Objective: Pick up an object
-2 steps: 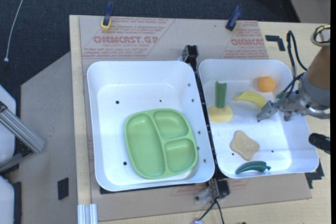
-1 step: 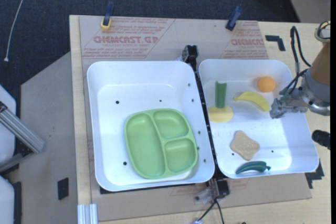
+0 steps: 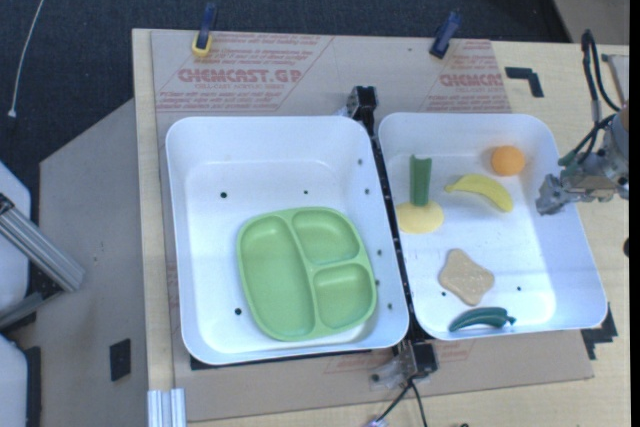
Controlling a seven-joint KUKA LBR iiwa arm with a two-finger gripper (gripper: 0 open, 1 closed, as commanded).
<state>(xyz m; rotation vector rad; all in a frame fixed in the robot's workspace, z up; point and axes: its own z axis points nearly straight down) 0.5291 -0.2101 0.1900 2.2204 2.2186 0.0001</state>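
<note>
The right bin (image 3: 560, 300) holds several small objects. An orange ball (image 3: 507, 160) lies at its back right, with a yellow banana (image 3: 482, 192) just in front of it. A dark green stick (image 3: 420, 179) lies beside a pale yellow piece (image 3: 420, 218) near the left wall. A tan bread-like slice (image 3: 466, 277) and a green pod (image 3: 481, 319) lie toward the front. My gripper (image 3: 562, 189) hangs at the bin's right rim, right of the banana and apart from every object, with nothing visibly in it.
The left bin (image 3: 200, 165) contains a light green divided plate (image 3: 305, 270). A yellow clamp (image 3: 203, 40) and a blue clamp (image 3: 443, 35) hold the cardboard sheet at the back. A black clip (image 3: 362, 100) joins the bins at the back.
</note>
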